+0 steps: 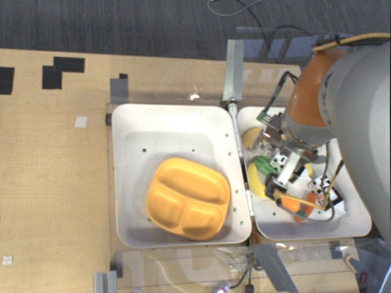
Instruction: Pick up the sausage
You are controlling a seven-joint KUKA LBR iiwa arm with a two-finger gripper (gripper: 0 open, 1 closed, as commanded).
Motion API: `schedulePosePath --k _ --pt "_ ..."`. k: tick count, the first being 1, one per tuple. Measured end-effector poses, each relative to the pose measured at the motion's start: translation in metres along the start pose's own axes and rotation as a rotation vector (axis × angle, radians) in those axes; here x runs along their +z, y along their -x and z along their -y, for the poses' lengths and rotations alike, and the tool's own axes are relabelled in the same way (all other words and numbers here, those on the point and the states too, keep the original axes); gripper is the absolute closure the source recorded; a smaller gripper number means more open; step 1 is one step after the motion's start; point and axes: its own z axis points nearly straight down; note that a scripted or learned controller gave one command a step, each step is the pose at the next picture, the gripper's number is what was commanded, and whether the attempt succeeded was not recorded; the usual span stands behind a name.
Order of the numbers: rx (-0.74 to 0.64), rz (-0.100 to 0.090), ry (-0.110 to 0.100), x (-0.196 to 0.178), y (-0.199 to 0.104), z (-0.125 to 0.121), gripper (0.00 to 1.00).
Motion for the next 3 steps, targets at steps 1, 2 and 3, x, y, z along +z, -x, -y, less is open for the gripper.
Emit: schedulePosePath --k 1,2,3 --pt "0.169 0.001 0.001 -0.059 0.005 -0.064 0.00" --pt "0.102 0.001 -0.003 -0.006 0.013 0.034 0.00" --pt "0.168 0.002 -0.002 0.000 -0.111 0.020 0.00"
